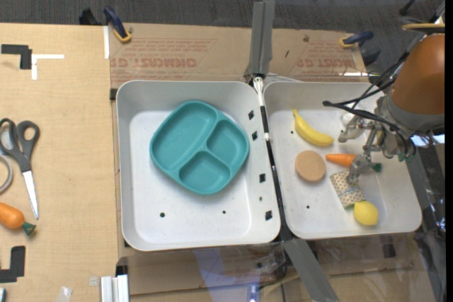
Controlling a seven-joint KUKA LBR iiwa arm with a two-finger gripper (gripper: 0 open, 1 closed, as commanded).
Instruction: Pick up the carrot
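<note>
Lying nearest the front edge of the right bin (396, 226), a yellow lemon (366, 213) sits by that bin's front right corner, with a small patterned cloth (347, 187) just behind it and touching or nearly touching it. A little farther back, near the middle of the same bin, a round tan cookie (310, 166) rests flat on the floor of the bin. Just to its right lies the carrot (340, 160), small and orange, stretched roughly parallel to the front edge with its green end toward the right wall. The gripper (362, 160) hangs right over that green end, its thin metal fingers (368, 145) pointing down at the carrot's tip; whether the claw is clenched or released cannot be told, since wires and fittings crowd the spot, and the carrot appears to rest on the bin floor. Behind the cookie, toward the back edge, a yellow banana (310, 130) curves along the bin. The arm (421, 78), orange-banded, reaches in over the right wall.

In the left bin (134, 173) a teal divided plate (199, 147) sits near the centre. On the wooden bench (56, 117) to the far left lie scissors (23, 159) and, closer to the front edge, a second carrot (12, 216).
</note>
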